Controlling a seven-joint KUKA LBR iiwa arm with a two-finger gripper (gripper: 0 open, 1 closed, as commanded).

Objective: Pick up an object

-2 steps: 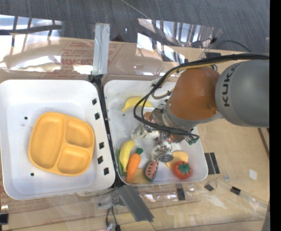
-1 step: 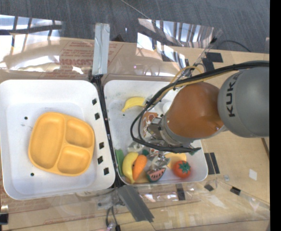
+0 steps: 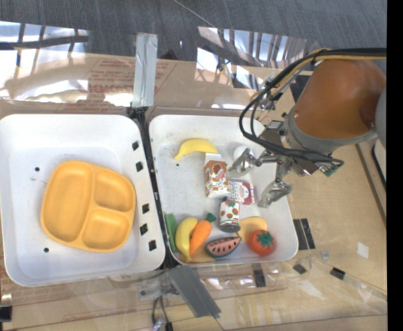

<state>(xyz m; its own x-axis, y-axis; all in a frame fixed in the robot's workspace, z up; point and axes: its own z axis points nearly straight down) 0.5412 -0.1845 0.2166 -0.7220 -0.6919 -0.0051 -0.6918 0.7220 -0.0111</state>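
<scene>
The right bin (image 3: 167,185) holds toy food. A yellow banana (image 3: 196,147) lies near its back, and a brown-and-white carton (image 3: 215,176) stands at the middle. Beside that are a pink-and-white carton (image 3: 241,192) and a small box (image 3: 229,214). Along the front lie a second banana (image 3: 183,234), a carrot (image 3: 200,235), a watermelon slice (image 3: 223,245), a yellow fruit (image 3: 253,224) and a red strawberry (image 3: 261,242). My gripper (image 3: 261,177) hangs over the bin's right side, open, just right of the pink carton. Nothing is between its fingers (image 3: 245,161).
The left bin (image 3: 22,150) holds a yellow divided plate (image 3: 87,204). A black divider with clips (image 3: 146,185) runs between the bins. The arm's orange band (image 3: 336,98) and cables (image 3: 270,95) overhang the right bin's far right corner.
</scene>
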